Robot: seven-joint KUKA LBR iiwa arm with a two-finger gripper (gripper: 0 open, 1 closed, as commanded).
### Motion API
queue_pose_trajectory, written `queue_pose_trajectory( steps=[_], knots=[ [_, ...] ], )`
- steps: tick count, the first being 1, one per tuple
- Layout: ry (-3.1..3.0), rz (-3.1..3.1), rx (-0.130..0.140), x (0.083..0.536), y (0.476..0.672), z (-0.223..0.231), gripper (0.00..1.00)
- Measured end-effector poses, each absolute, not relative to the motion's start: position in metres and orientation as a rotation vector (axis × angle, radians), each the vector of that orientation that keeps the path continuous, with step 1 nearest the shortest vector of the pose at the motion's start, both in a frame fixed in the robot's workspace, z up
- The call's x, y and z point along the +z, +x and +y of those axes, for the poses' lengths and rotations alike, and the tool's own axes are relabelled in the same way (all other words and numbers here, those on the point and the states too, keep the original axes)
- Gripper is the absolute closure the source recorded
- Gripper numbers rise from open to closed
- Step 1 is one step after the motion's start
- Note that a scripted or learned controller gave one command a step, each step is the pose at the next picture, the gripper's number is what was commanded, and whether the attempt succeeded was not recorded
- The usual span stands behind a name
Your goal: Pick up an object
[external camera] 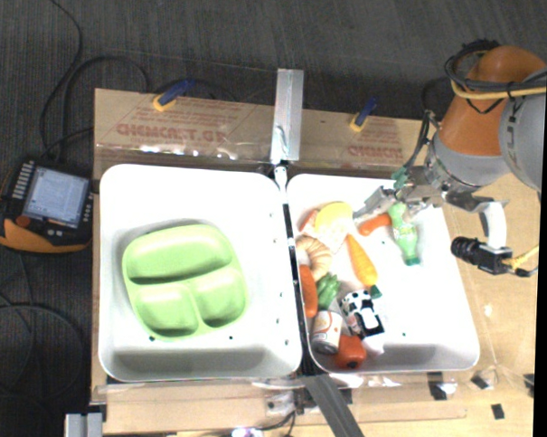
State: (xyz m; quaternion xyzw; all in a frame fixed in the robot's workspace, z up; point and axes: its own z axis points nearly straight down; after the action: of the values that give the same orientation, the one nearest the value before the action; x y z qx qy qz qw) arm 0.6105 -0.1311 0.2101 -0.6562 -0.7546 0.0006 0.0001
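Far left I see a handheld pendant [46, 203] lying on the floor beside the bench. The left bin [114, 342] holds a green divided tray [185, 277], tilted a little. The right bin [432, 329] has a pile of toy food along its left wall: a yellow piece [332, 217], an orange carrot [360, 260], a green leafy piece [327, 288], a black-and-white toy [362, 314], a red piece [349, 350]. The gripper [403, 199] hangs over the bin's upper right. A green bottle [406, 235] sits right under it, touching or just below. Fingers: I can't tell whether they're spread or closed, nor whether the bottle is gripped.
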Motion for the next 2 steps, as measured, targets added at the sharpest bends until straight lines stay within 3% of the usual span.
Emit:
queue_pose_trajectory(
  steps=[1, 2],
  knots=[
    [-2.041, -2.401, -0.006, 0.089, 0.6, -0.142, 0.0],
    [-2.16, -2.295, -0.003, 0.088, 0.64, -0.109, 0.0]
  ],
)
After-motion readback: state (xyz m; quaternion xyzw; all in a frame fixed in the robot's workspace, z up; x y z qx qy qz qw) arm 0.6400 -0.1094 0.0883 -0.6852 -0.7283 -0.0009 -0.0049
